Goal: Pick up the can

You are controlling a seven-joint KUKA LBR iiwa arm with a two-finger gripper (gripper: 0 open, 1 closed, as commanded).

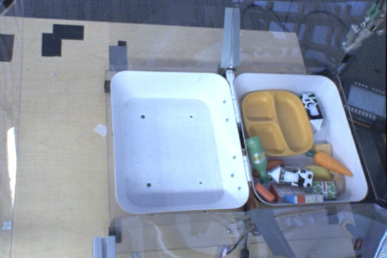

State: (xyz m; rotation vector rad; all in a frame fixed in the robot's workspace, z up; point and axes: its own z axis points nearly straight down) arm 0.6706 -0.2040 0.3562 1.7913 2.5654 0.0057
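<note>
Right bin: can among mixed items, lower edge.

The can (325, 190) lies on its side at 5 o'clock in the right bin (343, 107), close to the front wall. A banana (318, 172) sits just beside it at 12 o'clock, with a carrot (332, 163) beyond. A cow-patterned bottle (294, 177) lies at the can's 10 o'clock. A green bottle (256, 157) lies along the bin's 8 o'clock side. A yellow divided plate (278, 120) fills the 11 o'clock area. The left bin (172, 142) adjoins at 9 o'clock.
</note>
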